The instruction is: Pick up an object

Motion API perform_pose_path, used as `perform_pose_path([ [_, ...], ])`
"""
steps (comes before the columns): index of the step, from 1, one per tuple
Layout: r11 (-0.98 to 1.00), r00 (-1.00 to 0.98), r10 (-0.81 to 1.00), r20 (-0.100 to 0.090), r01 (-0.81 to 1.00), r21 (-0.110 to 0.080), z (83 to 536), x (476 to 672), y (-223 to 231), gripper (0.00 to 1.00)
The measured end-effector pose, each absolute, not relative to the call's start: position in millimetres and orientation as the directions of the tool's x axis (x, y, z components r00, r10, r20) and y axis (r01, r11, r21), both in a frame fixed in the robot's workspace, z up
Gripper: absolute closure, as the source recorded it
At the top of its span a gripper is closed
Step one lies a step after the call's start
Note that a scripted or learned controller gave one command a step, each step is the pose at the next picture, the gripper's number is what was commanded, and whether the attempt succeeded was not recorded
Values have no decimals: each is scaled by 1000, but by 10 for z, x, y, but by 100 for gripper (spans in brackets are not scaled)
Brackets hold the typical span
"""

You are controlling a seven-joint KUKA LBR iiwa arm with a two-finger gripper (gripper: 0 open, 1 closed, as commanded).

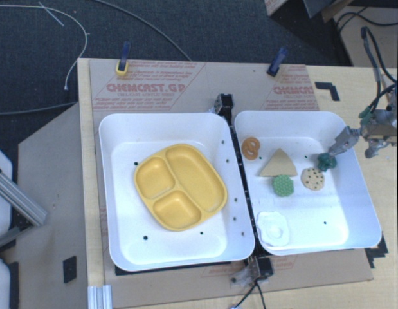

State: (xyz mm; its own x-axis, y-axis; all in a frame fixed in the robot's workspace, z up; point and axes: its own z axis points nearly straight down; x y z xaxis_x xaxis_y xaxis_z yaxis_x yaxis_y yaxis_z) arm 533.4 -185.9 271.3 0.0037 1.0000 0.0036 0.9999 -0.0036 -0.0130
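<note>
Reaching in from 3 o'clock, the gripper [332, 154] sits at a small dark-green broccoli-like piece [326, 162] in the right white bin [359, 198]; we cannot tell its jaws' state. Round speckled cookie [312, 179] lies just beside, at 7 o'clock.

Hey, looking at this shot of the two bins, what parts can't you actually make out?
- Gripper, camera view: too small and blurred to tell open from shut, or whether it touches the dark green piece.
- Arm, camera view: cut off by the right edge.
- Dark green piece, camera view: too small to identify.
- Bench lettering, camera view: faint, only partly readable.
</note>
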Motion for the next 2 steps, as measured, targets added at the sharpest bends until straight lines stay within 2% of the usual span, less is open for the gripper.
perform_pose_path([
  [1, 0, 0, 1000, 1, 1000, -1, 2777, 5357, -1852, 0],
  [2, 0, 0, 1000, 2, 1000, -3, 2366, 5321, -1828, 0],
])
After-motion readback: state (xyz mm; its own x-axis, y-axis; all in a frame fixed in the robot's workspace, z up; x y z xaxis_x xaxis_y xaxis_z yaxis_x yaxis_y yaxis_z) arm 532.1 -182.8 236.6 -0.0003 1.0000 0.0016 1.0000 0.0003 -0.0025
